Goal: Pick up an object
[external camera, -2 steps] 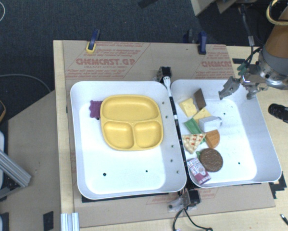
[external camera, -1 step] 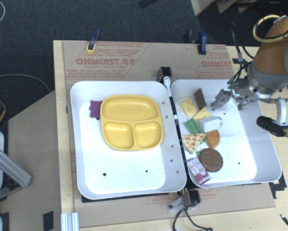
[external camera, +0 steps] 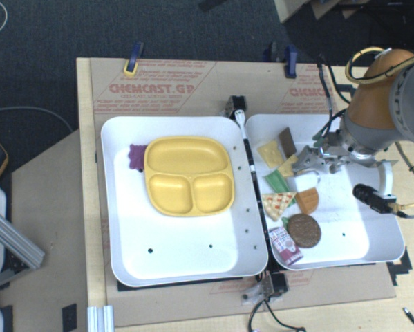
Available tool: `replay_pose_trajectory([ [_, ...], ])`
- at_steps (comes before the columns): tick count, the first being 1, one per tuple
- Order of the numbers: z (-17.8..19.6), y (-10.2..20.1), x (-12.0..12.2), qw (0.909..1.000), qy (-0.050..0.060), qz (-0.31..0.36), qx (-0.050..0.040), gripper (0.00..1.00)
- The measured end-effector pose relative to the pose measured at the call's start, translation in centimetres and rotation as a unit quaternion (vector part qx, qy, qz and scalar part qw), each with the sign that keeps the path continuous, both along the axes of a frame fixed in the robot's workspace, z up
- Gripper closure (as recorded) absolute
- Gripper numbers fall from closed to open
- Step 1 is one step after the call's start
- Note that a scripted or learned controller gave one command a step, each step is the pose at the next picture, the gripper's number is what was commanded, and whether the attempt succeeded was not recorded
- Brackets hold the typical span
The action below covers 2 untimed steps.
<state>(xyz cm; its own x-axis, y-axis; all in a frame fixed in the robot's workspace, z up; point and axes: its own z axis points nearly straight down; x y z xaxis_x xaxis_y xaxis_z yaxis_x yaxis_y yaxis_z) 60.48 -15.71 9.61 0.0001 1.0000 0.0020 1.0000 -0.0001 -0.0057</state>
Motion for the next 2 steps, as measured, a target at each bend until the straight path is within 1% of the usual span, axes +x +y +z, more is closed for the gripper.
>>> replay_pose_trajectory([
  [1, -0.8, 0.1, 0.2, 1.0, -0.004, 0.0, 0.0004, 0.0],
  [2, 0.6, 0.1, 0.5, 1.0, -0.009, 0.0, -0.0007, 1.0],
])
